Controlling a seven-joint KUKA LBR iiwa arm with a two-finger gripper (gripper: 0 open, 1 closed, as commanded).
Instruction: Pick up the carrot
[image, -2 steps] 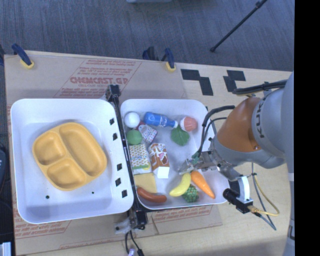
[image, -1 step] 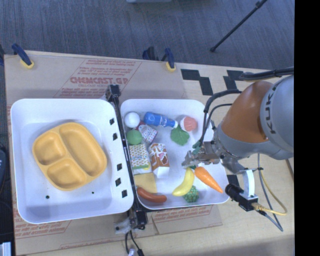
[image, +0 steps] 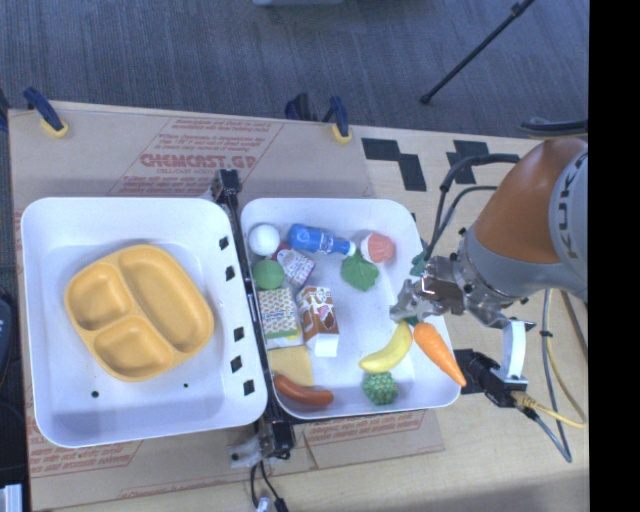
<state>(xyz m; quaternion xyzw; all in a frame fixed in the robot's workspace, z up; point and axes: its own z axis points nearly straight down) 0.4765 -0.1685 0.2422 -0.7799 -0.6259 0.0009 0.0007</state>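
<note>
Where bin rim (image: 452, 392) crowds carrot (image: 438, 352), tool (image: 428, 298) just above, grip state unclear.

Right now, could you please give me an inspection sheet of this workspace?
Surface: cardboard-covered bench bearing two white bins, left bin and right bin.
Job's things: carrot at the right bin's right edge, beside the banana.
Clutter: yellow tray in the left bin; the right bin has a bottle, white ball, two cartons, sausage, broccoli.
Grippers: gripper just above the carrot's top; whether it holds anything, cannot tell.
Cables: black and yellow cables right of the bin.
Surroundings: blue clamps on the bench's far edge; grey carpet.
</note>
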